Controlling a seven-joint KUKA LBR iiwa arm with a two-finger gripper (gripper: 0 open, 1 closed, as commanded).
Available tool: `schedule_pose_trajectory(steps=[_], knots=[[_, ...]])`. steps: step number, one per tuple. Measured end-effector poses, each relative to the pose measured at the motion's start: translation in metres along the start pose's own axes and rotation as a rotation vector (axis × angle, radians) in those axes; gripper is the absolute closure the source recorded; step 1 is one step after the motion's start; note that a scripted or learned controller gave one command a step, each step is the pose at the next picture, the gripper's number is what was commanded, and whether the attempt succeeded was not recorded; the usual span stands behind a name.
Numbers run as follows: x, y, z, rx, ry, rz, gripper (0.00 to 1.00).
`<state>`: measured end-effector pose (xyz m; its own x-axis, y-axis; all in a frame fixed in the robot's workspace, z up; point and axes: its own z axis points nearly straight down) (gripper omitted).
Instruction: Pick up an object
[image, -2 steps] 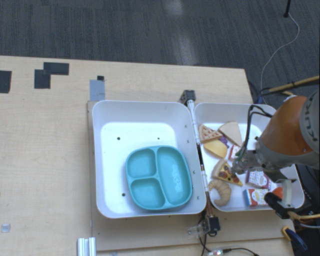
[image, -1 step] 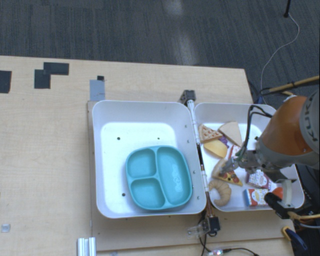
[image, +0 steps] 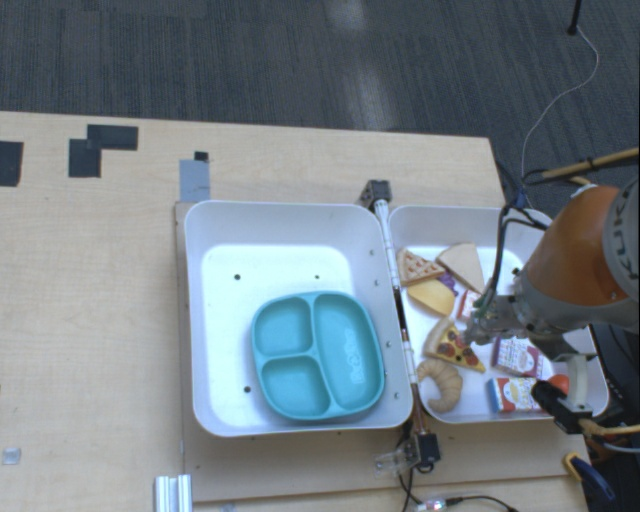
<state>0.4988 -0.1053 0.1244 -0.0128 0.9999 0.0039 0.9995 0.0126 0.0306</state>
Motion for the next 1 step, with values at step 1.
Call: schedule_pose_trajectory(steps=[1], knots=[[0.0000, -0.0001, 0.0001, 0.000, 0.000, 0.000, 0.00]])
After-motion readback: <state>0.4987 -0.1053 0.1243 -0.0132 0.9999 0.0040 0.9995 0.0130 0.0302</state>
